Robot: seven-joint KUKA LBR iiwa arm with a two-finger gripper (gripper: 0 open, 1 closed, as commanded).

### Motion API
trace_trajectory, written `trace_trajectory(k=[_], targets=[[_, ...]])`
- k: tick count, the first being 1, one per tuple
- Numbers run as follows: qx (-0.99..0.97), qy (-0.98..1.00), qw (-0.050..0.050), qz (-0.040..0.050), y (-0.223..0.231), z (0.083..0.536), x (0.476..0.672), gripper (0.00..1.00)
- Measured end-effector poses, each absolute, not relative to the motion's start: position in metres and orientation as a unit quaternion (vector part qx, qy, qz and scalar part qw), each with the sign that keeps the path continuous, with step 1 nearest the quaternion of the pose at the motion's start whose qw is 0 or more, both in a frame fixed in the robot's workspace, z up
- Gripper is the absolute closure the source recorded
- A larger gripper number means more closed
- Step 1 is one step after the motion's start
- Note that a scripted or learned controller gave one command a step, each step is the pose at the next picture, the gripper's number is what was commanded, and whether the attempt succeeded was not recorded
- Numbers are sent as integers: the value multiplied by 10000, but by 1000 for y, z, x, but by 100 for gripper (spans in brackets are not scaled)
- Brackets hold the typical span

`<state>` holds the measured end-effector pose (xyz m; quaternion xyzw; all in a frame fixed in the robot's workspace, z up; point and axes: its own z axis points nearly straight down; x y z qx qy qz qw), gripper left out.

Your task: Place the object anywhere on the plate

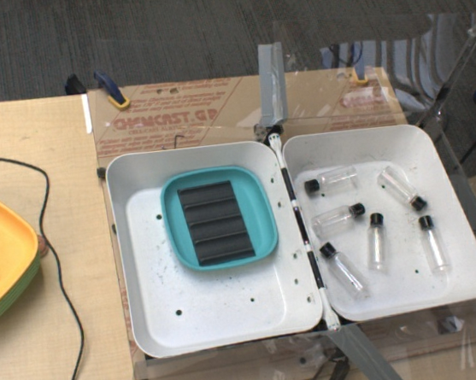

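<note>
Lying scattered, six vials (376, 241) share the right bin (455, 201) beside the teal plate (263, 216)

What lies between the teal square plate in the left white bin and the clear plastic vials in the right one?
In the camera view, bare white bin floor beside the teal plate, then the two bins' adjoining rims, before the nearest black-capped vial.

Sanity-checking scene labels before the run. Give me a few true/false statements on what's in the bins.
1. The teal plate sits in the left bin. True.
2. The plate carries a dark ribbed insert. True.
3. A vial already lies on the plate. False: all the vials are in the right bin.
4. The right bin holds six clear vials with black caps. True.
5. The vials stand upright. False: they lie on their sides.
</note>
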<state>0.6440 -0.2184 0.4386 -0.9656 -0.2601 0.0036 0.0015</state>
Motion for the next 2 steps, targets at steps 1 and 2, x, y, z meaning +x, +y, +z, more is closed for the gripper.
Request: trace_trajectory(k=[1,2], targets=[[-9797,-2004,5,24,-221,440,651,0],[-9910,-1337,7,26,-222,439,649,0]])
